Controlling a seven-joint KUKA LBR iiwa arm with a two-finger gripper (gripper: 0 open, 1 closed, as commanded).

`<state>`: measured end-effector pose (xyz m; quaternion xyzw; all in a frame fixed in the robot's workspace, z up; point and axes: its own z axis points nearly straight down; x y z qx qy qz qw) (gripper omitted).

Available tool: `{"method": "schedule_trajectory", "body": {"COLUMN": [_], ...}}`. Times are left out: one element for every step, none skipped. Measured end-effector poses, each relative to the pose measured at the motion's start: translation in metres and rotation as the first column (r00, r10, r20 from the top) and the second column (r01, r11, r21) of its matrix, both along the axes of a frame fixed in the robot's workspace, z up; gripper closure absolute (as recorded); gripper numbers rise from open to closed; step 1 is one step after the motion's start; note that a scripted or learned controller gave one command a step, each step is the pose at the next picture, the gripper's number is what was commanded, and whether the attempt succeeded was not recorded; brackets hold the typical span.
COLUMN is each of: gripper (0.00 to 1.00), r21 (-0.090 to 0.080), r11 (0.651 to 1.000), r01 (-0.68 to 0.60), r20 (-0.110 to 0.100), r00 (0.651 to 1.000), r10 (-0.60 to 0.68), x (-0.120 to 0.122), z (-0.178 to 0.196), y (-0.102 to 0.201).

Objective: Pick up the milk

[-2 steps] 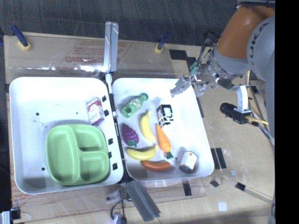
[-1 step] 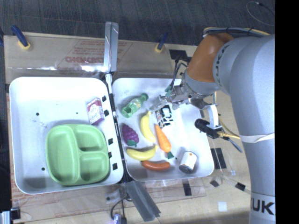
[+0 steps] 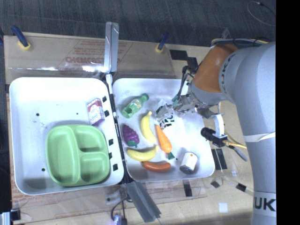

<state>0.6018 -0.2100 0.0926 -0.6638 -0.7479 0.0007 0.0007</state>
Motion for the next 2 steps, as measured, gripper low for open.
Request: {"method": "schedule_trajectory", "body": {"gripper": [1.00, 1.00], "r21": [0.000, 0.001], "r11": [1.000, 0.994], "r01": [-0.004, 0.112], "r20": [0.001, -0.003], "r00": [1.000, 0.994], "r10": [0.004, -0.112], "x": [0.001, -0.042], "z": [0.011, 0.067], "y": [0.001, -0.001]}}
